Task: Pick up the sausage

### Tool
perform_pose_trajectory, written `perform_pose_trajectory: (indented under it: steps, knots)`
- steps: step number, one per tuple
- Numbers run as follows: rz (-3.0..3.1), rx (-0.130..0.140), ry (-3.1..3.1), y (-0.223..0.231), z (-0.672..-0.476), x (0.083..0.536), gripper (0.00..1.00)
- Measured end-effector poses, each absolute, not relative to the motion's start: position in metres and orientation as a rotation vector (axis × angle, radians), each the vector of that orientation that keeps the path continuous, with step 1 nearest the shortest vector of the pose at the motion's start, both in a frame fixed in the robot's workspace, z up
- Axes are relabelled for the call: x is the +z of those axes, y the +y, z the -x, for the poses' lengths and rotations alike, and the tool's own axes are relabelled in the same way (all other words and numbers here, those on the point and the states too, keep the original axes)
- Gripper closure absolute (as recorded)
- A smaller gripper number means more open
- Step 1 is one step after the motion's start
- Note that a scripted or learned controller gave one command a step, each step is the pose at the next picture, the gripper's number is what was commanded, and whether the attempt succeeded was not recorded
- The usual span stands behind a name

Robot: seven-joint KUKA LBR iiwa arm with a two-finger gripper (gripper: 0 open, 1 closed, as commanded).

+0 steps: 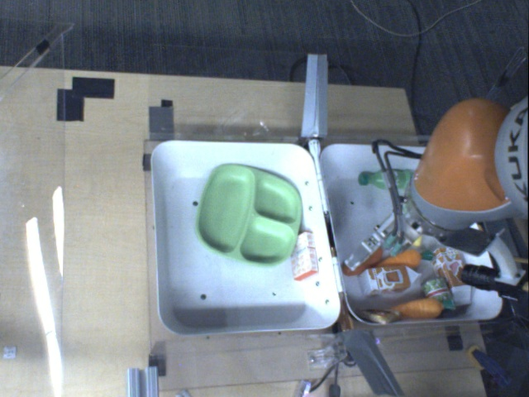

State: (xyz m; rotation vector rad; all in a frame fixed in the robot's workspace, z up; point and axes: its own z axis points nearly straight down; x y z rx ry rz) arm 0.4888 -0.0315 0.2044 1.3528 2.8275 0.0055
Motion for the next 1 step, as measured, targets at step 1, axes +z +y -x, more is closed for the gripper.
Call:
perform_pose_trajectory:
  steps: [1]
  knots:
    - [-1.301, 0.004, 2.854, -0.0398, -0.4880, 0.1849, 0.00]
